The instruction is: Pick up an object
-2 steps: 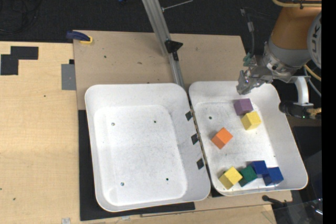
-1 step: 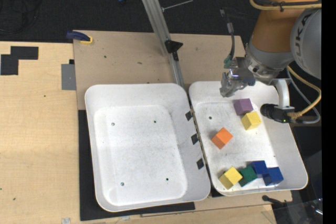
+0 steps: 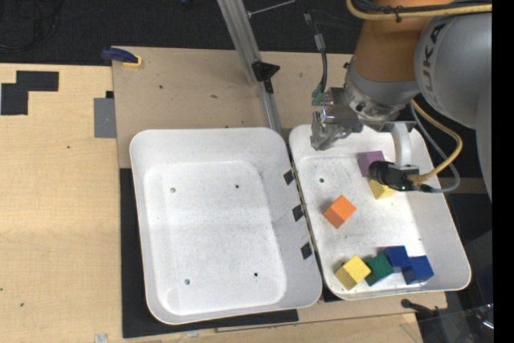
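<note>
The right bin (image 3: 446, 230) holds several small blocks. An orange cube (image 3: 340, 211) lies near its middle. A purple block (image 3: 370, 162) and a yellow block (image 3: 380, 189) sit toward the far right, partly under a black fitting on the arm. At the near edge a yellow block (image 3: 351, 271), a green block (image 3: 377, 267) and two blue blocks (image 3: 396, 256) (image 3: 418, 269) are clustered. My gripper (image 3: 324, 132) hangs over the bin's far left corner, up and left of the purple block, with nothing visibly in it.
The left bin (image 3: 138, 153) sits beside the right one, joined by black clips. A slanted aluminium bar (image 3: 238, 24) rises just behind the bins, close to the gripper. A blue and yellow clamp (image 3: 121, 55) lies at the bench's far left.
</note>
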You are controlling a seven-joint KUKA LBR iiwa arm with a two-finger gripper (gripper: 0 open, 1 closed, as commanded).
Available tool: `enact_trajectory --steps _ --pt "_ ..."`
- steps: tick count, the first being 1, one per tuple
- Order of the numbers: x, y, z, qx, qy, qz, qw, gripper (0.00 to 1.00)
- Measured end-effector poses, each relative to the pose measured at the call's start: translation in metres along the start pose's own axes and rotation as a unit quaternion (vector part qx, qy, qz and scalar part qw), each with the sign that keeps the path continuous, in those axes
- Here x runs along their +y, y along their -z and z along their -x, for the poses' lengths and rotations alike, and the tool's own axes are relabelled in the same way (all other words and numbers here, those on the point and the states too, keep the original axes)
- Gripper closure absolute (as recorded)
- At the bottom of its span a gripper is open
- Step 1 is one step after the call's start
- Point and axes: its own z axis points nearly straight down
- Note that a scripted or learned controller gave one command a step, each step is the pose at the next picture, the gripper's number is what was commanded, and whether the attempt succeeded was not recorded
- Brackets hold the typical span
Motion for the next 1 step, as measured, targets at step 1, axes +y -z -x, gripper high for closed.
enact_trajectory --steps 1 --pt "-0.0205 -0.0131 -0.0520 0.000 -0.001 -0.001 1.0000 1.00"
